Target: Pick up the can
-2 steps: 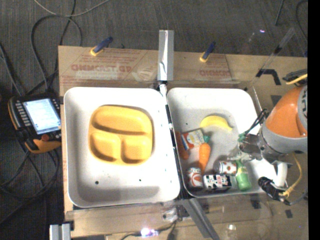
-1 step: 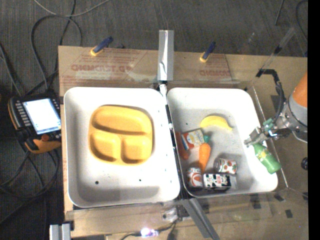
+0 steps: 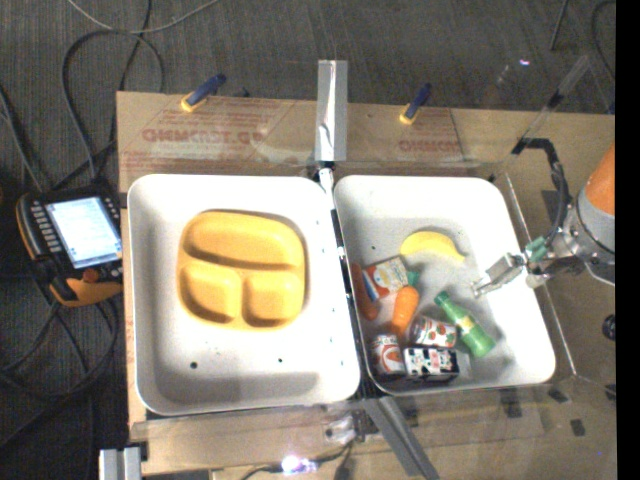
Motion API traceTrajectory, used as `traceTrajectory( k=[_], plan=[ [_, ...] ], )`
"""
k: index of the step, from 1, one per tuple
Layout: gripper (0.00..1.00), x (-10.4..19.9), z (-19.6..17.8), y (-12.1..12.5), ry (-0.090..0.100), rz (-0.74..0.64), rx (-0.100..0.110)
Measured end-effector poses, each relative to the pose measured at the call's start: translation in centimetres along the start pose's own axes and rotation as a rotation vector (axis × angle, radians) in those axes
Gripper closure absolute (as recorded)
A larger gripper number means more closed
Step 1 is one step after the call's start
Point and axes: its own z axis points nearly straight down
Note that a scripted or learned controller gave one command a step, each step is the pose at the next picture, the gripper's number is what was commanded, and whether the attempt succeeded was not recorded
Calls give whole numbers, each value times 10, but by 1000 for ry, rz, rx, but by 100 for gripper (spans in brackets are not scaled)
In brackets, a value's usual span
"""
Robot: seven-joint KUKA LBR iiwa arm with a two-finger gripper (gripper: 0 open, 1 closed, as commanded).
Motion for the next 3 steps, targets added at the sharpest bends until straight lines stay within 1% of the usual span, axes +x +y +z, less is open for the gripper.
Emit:
traceTrajectory(
  k=[1, 2, 3],
  plan=[
    [0, 78, 133, 50, 2, 18, 3],
    [0, 2, 113, 32, -3, 62, 1],
    [0, 21, 158, 9, -2, 156, -16]
  ],
)
